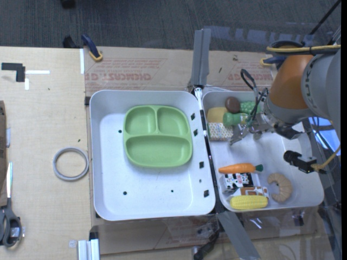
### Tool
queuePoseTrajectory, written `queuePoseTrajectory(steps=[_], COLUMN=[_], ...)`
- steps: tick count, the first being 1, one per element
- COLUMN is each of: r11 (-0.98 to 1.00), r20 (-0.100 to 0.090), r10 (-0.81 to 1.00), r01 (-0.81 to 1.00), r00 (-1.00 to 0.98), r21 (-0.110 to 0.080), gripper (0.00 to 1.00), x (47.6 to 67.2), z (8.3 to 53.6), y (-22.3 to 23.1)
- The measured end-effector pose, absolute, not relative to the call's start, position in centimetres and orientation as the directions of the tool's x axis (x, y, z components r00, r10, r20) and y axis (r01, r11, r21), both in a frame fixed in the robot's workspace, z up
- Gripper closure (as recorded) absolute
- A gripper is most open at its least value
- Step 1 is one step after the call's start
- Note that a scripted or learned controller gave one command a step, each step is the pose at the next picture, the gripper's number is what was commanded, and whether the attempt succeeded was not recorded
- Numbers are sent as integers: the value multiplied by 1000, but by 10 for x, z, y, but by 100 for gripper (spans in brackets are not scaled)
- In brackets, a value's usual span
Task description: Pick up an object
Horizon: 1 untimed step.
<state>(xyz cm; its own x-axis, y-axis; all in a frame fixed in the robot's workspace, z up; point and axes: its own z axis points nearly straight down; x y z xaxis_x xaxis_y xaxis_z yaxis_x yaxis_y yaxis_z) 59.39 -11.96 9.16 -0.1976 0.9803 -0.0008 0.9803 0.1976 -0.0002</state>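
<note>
While the arm reaches in from the right, gripper (242, 132) sits low over the far-left part of the right bin (312, 196), fingers spread, nothing between them. It's just near of the far-corner cluster: yellow block (216, 114), brown ball (232, 103), green toy (237, 118), patterned pouch (217, 130). Likely lining up on that pile. Toy carrot (237, 168), corn cob (249, 202), croissant (280, 187) lie along the near edge, well apart from the gripper. Left bin (103, 161) holds a green divided plate (158, 135).
</note>
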Motion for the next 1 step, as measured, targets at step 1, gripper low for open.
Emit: queuePoseTrajectory(steps=[1], r11=[362], r20=[-1], r10=[932], r01=[932], r00=[-362], r21=[1], gripper=[0], x=[478], z=[92], y=[-102])
